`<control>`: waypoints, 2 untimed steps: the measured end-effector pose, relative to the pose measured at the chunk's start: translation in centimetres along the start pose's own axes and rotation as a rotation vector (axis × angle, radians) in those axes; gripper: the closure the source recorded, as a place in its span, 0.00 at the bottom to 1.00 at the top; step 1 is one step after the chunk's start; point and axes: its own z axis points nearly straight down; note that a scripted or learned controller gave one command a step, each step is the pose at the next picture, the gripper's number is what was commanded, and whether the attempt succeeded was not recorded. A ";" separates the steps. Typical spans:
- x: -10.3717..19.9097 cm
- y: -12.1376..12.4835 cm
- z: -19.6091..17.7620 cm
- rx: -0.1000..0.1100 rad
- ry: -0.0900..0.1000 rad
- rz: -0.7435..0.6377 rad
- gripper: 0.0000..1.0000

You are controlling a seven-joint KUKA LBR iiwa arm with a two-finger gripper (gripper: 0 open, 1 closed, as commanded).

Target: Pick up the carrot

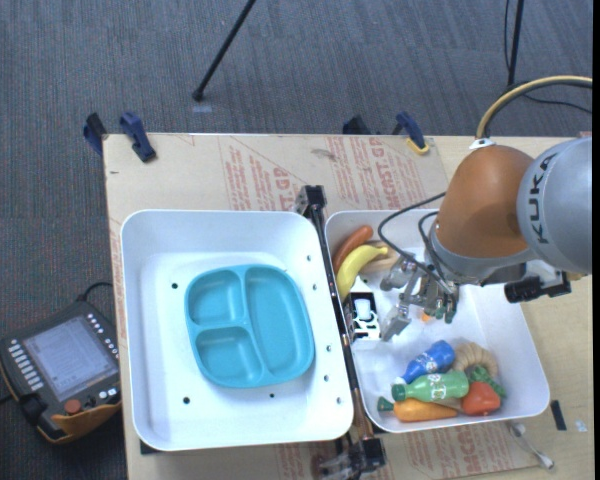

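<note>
Camera view: The bench (230,163) carries two shallow white bins side by side. The left bin (150,258) holds a blue divided plate (250,325), lying flat near its middle. The right bin (525,353) holds the toy foods. The carrot (428,411) lies on its side along the near edge of the right bin, its green top toward the left, touching a green bottle (435,387) just behind it. A blue bottle (429,359) lies tilted beside the green one. An orange-red piece (481,398) rests at the carrot's right end, and a tan piece (472,355) sits behind it. At the far left corner of the right bin a banana (357,262) lies against a reddish sausage-shaped piece (352,240).

The arm reaches in from the right. The claw (412,310) hangs over the middle of the right bin, between the banana and the bottles, apart from the carrot. Its fingers stand spread with nothing between them.

A handheld control unit (60,368) lies on the floor to the left of the bench.
</note>
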 end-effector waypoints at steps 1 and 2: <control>3.7 -1.2 0.0 0.000 0.001 -0.356 0.00; -4.4 -6.1 -7.7 0.001 -0.005 -0.424 0.00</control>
